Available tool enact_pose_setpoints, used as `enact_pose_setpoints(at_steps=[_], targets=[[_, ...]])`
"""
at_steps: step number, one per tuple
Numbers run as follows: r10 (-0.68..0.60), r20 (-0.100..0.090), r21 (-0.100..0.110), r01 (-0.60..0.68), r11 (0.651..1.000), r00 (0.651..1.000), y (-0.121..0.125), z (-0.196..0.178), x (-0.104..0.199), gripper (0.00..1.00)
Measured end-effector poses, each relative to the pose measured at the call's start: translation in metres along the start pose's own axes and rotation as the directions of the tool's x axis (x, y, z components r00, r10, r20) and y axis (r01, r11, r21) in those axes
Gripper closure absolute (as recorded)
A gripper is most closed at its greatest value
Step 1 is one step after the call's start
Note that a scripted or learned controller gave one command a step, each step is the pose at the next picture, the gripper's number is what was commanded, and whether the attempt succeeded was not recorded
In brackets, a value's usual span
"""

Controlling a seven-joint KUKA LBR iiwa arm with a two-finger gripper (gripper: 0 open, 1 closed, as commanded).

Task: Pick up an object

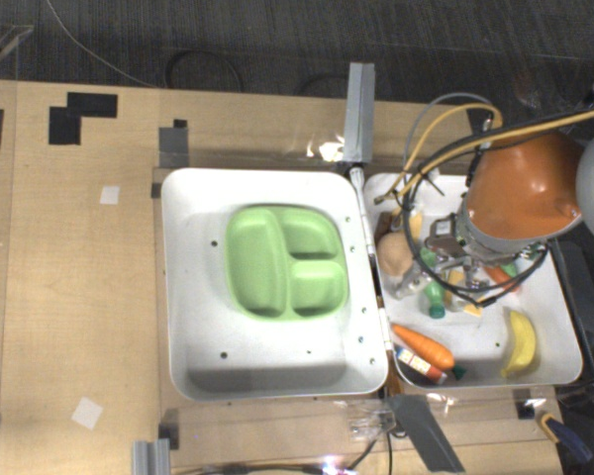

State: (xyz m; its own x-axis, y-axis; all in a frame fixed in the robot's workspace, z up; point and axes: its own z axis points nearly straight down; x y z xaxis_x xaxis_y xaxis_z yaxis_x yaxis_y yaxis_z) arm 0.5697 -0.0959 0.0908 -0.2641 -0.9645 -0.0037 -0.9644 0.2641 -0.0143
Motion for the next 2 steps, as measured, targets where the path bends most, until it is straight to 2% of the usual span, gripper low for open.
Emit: enact_pose_setpoints(at_steps=[1, 2], targets=[[0.002, 0.01, 0.012, -0.002, 1.0, 1.0, -0.003, -0.014, -0.005, 1.0], [0.053, 0.003, 0.004, -0.053, 0.999, 0.999, -0.086, -0.125, -0.024, 1.0]])
